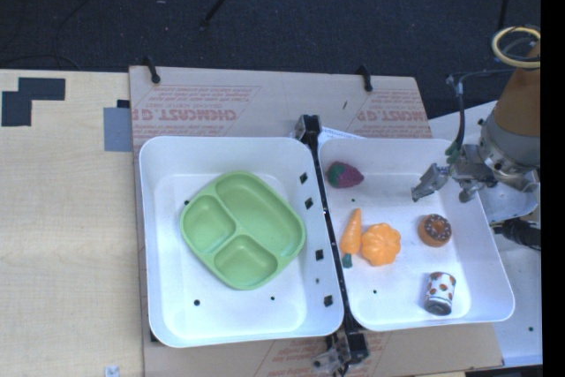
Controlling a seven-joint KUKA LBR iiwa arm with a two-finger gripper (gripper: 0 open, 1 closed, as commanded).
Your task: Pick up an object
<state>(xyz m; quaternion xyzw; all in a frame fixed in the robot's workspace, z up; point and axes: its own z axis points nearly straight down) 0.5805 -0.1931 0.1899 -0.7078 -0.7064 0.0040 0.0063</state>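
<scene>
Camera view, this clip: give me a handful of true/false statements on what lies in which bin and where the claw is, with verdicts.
1. The green divided plate lies in the left bin. True.
2. The carrot and the orange pumpkin lie apart, at opposite ends of the right bin. False: they lie side by side near its middle, close enough that they seem to touch.
3. The claw hangs over the right bin's far right part, above the donut. True.
4. The claw holds the purple toy. False: that toy lies by itself in the far left corner of the right bin.
5. The spotted can stands on the plate. False: it is in the right bin's near right corner.
</scene>
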